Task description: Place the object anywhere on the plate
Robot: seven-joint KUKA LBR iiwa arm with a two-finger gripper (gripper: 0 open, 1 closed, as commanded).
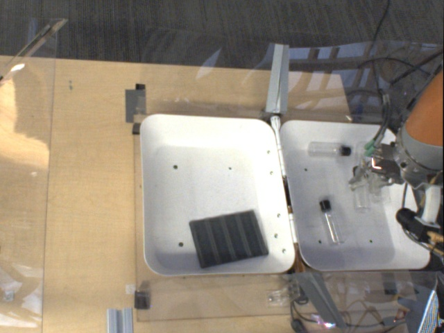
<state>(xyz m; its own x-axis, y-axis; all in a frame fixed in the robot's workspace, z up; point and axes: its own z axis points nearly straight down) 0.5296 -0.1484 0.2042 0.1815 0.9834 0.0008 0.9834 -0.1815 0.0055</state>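
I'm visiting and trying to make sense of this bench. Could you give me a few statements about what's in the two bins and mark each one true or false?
1. The dark ribbed plate lies in the left bin. True.
2. Two clear vials lie in the right bin. True: one near the top, one lower down.
3. A vial rests on the plate. False: both are in the right bin.
4. The gripper is over the left bin. False: it is over the right bin.
5. The plate fills the left bin. False: it sits near the lower edge.
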